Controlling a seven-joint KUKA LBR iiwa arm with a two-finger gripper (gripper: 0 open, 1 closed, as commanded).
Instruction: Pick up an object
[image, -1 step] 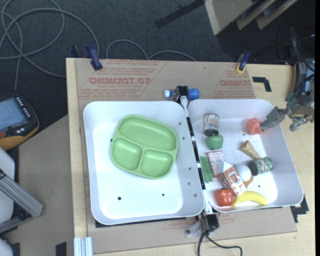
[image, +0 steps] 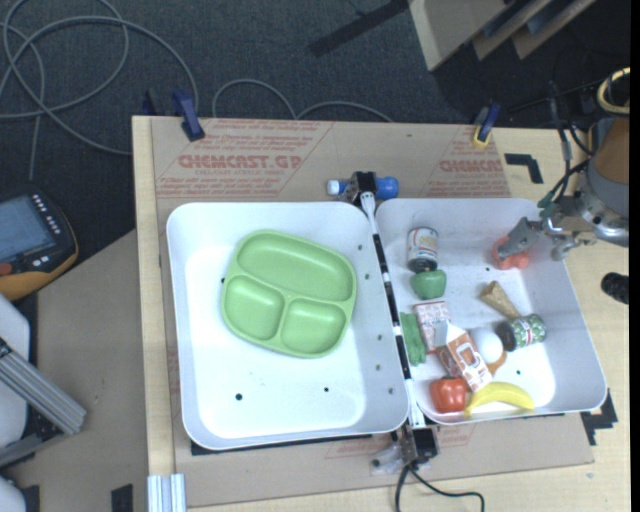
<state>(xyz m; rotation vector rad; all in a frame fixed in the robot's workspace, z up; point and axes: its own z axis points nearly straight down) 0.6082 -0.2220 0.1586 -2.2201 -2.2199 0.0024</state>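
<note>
A small red object (image: 513, 260) lies at two o'clock in the right bin (image: 575, 300). The gripper (image: 520, 243) sits just over it. Whether it grips, I cannot tell.

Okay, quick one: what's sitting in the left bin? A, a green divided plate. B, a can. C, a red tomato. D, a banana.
A: the green divided plate lies alone in the left bin, while the banana is in the right bin.

- Blue clamps (image: 187, 113) grip the bench's far edge.
- Grey cables (image: 70, 60) loop on dark carpet.
- A handheld pendant (image: 30, 235) lies left.
</note>
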